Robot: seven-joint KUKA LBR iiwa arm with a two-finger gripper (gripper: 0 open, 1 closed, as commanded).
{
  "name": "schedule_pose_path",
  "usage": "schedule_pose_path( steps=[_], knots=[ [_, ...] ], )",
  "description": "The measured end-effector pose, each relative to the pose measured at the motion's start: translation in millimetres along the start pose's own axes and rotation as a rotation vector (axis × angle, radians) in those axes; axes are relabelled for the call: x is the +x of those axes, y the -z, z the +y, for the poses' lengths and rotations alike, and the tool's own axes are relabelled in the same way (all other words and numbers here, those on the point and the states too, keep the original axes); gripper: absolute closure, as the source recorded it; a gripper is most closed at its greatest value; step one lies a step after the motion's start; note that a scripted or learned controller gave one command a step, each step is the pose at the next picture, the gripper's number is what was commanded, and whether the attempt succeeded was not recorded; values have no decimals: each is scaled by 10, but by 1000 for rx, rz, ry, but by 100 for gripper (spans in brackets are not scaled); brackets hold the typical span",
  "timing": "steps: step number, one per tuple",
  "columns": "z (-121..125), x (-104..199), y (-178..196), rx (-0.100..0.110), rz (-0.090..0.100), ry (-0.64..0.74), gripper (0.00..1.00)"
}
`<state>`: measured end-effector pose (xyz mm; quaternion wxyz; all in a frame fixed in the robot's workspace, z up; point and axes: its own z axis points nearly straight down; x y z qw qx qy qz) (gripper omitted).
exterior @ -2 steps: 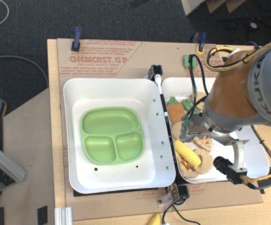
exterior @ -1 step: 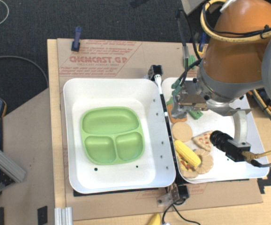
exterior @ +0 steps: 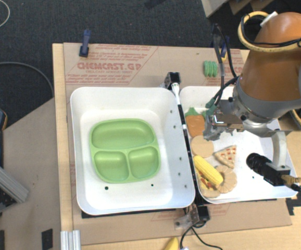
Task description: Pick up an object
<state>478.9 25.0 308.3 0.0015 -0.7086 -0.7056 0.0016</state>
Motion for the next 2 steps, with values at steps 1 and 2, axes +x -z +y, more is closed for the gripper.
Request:
schedule_pose_path(
  steps=[1,2],
  knots=[
    [-3,-791,-359,1,-2,-6,100],
    [13,-86,269,-12,3,13,100]
  ],
)
